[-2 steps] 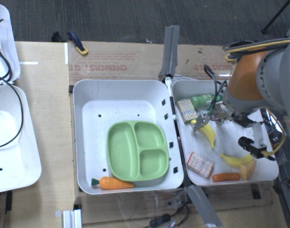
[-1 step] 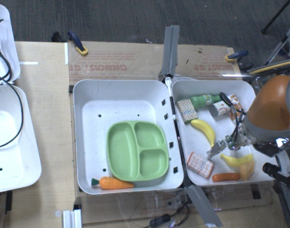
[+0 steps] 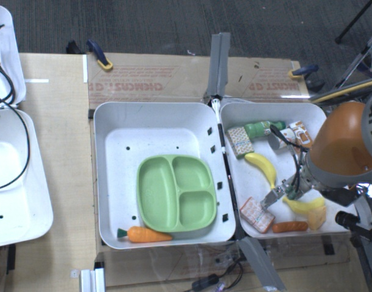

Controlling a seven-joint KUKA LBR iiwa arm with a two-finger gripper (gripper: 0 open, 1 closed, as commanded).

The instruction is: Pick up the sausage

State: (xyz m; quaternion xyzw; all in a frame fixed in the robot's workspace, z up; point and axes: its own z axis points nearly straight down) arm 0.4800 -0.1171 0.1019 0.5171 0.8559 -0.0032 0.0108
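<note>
1. The hand (image 3: 274, 197) is low inside the right bin (image 3: 313, 109), its metal fingers (image 3: 270, 201) pointing down and to the view's left, towards the bin floor.
2. The fingers look slightly parted with nothing between them, though they are small and partly blurred.
3. The fingertips are just above a pink patterned packet (image 3: 256, 215) lying at the bin's near left corner; whether they touch it is unclear.
4. Behind the hand the grey wrist rises to the right into the arm's orange band (image 3: 341, 139), which covers the bin's right side.
5. The sausage (image 3: 290, 227), reddish-orange, lies flat along the near wall of the right bin, just right of the packet and apart from the hand.
6. A yellow banana (image 3: 263, 166) lies just behind the hand; another yellow piece (image 3: 307, 207) sits just beside the sausage, under the wrist.
7. Farther back are a checkered sponge (image 3: 239, 140), a green bottle (image 3: 259, 129) and a small orange-and-white box (image 3: 299, 132).
8. The left bin (image 3: 112, 163) holds a green divided plate (image 3: 177, 193) and a carrot (image 3: 146, 235) at its near wall.
9. Both bins rest on the worktop (image 3: 52, 84).
</note>
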